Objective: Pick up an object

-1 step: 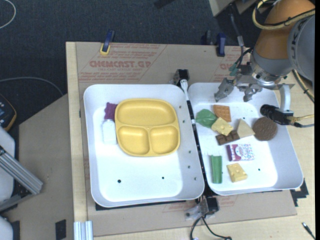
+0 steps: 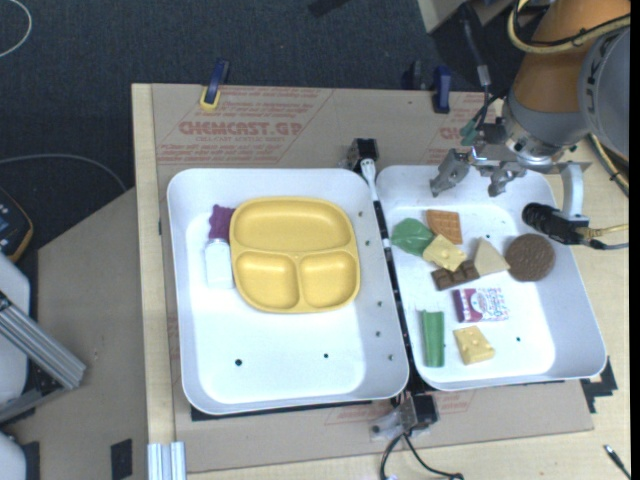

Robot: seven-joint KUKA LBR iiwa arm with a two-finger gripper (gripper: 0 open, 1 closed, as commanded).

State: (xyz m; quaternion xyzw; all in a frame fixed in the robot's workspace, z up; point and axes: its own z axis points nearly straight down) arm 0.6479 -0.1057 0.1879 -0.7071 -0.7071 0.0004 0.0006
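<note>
A brown board is seen laid over the desk [image 2: 150,268], and red print reading "CHEMCAST GP" [image 2: 240,126] is made out along its far edge, with more red lettering to the right that is too faint to be read. In the left bin [image 2: 200,368] a yellow divided tray [image 2: 295,252] is placed, and a purple item [image 2: 219,221] and a white bottle [image 2: 217,264] are tucked against its left side. In the right bin [image 2: 570,338] several pieces are scattered: a green leaf shape [image 2: 409,235], a green stick [image 2: 432,337], a tan cracker [image 2: 444,225], a yellow cheese wedge [image 2: 446,254], a dark brown block [image 2: 455,274], a second cheese piece [image 2: 473,344], a small packet [image 2: 482,304] with red and white print too small to be read, a beige wedge [image 2: 490,258] and a round brown cookie [image 2: 529,256]. The claw [image 2: 477,172] is held above the far edge of the right bin, its fingers spread apart with nothing between them.
</note>
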